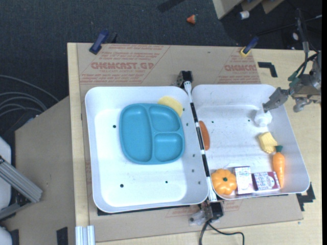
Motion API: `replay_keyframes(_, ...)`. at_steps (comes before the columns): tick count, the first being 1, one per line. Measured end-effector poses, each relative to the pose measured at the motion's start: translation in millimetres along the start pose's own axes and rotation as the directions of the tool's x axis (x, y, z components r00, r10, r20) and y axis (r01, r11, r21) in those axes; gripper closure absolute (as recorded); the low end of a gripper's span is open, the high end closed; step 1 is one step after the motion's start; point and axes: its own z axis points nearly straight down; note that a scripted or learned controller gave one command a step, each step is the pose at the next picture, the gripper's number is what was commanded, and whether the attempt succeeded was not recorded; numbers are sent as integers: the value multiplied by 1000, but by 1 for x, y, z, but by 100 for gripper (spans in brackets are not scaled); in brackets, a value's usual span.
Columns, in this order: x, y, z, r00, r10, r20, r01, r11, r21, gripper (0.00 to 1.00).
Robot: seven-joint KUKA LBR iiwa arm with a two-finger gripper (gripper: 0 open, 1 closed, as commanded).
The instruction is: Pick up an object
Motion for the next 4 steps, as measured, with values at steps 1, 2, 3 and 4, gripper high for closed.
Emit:
replay_keyframes(1, -4, -8, 182, 1000, -1, 3, 1, 1000, -11, 0)
replay_keyframes(2, -37, 65, 185, 1000, -5, -8, 5, 1000, -3, 0)
replay_keyframes(3, -38, -2, 186, 1000, -3, -9, 3, 1000, 3, 0)
replay_keyframes(4, -40, -2, 176, 1000, -1, -3, 1, 1000, -2, 100)
